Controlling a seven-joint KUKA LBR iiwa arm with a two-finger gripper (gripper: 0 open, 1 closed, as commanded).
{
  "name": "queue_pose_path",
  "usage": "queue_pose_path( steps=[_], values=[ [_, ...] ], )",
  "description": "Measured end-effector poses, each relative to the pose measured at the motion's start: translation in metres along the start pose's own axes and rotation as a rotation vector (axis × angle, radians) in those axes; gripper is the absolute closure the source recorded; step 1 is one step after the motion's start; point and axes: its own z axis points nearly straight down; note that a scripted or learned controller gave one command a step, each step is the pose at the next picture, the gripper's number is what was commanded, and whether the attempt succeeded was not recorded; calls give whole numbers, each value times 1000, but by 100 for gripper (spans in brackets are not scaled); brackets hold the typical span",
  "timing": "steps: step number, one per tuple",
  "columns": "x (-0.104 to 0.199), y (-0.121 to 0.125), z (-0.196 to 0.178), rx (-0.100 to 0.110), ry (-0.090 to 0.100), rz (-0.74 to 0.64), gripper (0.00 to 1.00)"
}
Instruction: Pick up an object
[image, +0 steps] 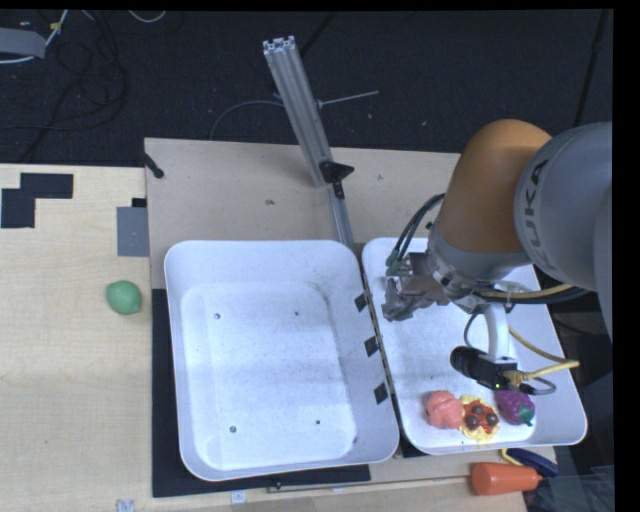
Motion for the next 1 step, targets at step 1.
queue_pose_path(
  steps=[1],
  values=[
    [60,-1,-7,0,0,-1,100]
  ],
)
